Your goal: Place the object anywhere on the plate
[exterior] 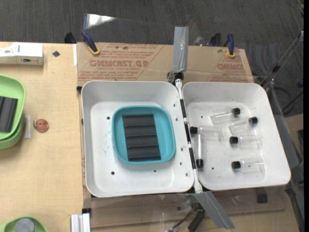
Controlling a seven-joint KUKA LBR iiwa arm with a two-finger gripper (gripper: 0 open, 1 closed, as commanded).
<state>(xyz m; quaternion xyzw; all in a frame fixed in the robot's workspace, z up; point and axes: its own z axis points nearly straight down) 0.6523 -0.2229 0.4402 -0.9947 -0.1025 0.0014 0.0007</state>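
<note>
Vials [231, 127] lie beside teal plate [143, 135].

Wooden bench [43, 178] against dark grey carpet [145, 8].

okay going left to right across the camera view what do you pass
Stacked lime-green plastic trays → small round copper-coloured disc → left white bin → teal square plate holding a black ribbed block → right white bin with clear black-capped vials.
</note>
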